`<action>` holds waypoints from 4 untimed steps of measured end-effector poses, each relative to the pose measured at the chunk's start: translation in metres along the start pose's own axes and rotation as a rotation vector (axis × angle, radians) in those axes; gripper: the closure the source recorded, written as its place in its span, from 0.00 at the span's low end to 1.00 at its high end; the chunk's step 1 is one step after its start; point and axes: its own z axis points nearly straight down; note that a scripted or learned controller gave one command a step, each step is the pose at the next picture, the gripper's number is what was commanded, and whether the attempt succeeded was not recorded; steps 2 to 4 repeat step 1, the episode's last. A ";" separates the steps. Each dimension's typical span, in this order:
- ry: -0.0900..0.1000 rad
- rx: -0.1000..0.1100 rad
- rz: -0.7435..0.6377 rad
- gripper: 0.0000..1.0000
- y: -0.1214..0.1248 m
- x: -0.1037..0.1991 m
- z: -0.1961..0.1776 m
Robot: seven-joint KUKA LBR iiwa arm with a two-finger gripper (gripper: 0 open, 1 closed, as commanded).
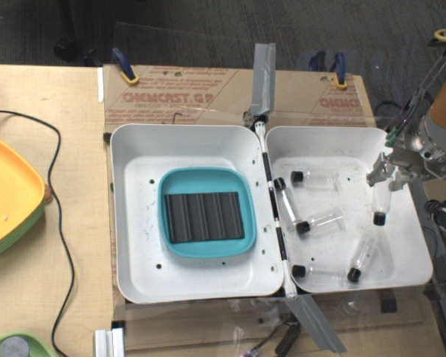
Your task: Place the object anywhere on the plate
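Teal plate [207, 223] in the left bin [134, 199], clear black-capped vials scattered in the right bin [401, 266] — one vial [380, 203] hanging upright between the gripper's [390, 177] closed fingers, near the right wall, yellow dishes [7, 192] on the bench.

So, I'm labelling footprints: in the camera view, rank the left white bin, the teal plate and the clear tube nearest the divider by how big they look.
1. left white bin, largest.
2. teal plate, sitting inside it.
3. clear tube nearest the divider, far smallest.
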 end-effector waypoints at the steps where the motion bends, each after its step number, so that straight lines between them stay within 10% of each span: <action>1: 0.000 0.000 0.000 0.00 0.000 0.000 0.000; 4: 0.000 0.000 0.000 0.00 0.000 0.000 0.000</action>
